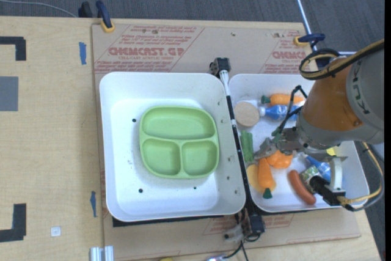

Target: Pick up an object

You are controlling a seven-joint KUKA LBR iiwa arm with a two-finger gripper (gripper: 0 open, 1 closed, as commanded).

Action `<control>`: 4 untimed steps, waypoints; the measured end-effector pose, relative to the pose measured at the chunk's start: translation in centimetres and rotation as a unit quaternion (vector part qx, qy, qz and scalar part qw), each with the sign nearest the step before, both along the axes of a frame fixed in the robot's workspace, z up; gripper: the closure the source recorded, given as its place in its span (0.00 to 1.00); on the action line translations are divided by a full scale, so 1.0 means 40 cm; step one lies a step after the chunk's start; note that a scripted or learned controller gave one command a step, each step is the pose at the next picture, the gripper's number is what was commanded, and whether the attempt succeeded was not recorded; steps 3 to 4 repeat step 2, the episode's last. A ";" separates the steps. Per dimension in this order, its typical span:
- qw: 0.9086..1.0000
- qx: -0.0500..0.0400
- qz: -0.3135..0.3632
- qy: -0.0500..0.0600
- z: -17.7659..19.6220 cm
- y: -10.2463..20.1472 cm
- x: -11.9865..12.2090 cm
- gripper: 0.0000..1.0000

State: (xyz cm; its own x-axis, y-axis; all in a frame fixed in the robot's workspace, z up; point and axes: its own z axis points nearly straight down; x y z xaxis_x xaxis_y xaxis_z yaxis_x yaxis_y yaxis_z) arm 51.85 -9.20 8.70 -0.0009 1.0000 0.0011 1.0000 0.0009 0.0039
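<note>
The pincer [269, 148] hung low in the right bin [357, 183]; its opening could not be told. Just below it lay an orange carrot-shaped toy [265, 175], glossy and tapered.

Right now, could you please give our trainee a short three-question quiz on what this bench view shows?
1. True or false: the green plate lies in the right bin.
2. How many compartments does the green plate have?
3. Which lies nearest the front wall of the right bin: (a) the sausage, (b) the wooden disc, (c) the blue bottle?

Key
1. False; it lies in the left bin.
2. Three.
3. (a), the sausage.
</note>
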 end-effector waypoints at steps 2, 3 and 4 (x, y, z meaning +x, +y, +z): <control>1.000 0.000 0.000 0.002 0.244 0.176 -0.098 1.00; 1.000 0.000 0.000 0.002 0.244 0.176 -0.098 1.00; 1.000 0.000 0.000 0.002 0.244 0.176 -0.098 1.00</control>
